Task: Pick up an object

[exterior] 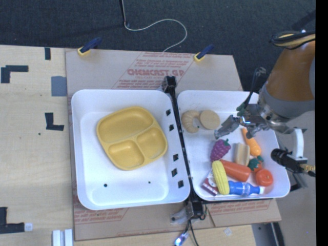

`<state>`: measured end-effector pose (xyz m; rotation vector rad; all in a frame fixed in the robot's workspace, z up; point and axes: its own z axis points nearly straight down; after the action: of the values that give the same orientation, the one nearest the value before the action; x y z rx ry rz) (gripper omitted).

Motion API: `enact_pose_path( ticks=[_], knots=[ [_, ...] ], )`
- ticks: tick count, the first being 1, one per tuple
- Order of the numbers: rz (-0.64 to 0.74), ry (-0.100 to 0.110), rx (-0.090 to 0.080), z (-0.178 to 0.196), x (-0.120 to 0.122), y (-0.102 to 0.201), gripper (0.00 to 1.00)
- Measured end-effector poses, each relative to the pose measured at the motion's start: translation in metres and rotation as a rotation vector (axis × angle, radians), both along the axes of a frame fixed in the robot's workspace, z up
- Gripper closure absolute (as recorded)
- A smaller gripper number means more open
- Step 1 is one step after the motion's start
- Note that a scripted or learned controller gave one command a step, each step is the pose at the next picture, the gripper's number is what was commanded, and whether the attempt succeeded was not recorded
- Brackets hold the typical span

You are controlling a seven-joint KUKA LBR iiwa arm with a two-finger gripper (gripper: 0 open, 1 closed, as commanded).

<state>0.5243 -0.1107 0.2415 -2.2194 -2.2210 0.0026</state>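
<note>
Dark carpet fills the top of the frame behind a wooden bench [31, 137] on which a sheet of cardboard [154, 70] carries two shallow white bins. Left of centre, the left bin [84, 188] holds a yellow divided plate [132, 136]. At lower right, the right bin [197, 99] is crowded with toy food: two round biscuit-like pieces [200, 120], a bunch of purple grapes [220, 149], a corn cob [220, 177], a long red piece [237, 170], a beige stick [240, 153], a carrot [253, 145], a tomato [264, 177] and a blue-and-white tube [245, 189]. The grey-and-orange arm [292, 81] reaches in from the right, and its tool [233, 124] hangs over the upper middle of that bin, between the biscuits and the carrot; whether its fingers are spread or closed I cannot tell, and nothing is visibly pinched. Any of these toys would serve as the target. The risk, as I judge it, is the crowding: a descent among touching pieces could knock a neighbour aside, pinch two at once, or slip off a rounded surface.
</note>
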Motion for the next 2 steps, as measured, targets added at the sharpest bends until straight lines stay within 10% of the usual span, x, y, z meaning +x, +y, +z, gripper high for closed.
enact_pose_path(
  ticks=[1, 2],
  knots=[
    [-0.001, 0.014, 0.003, -0.151, -0.025, 0.005, 0.0],
    [-0.001, 0.003, 0.002, -0.133, -0.022, 0.005, 1.0]
  ],
)
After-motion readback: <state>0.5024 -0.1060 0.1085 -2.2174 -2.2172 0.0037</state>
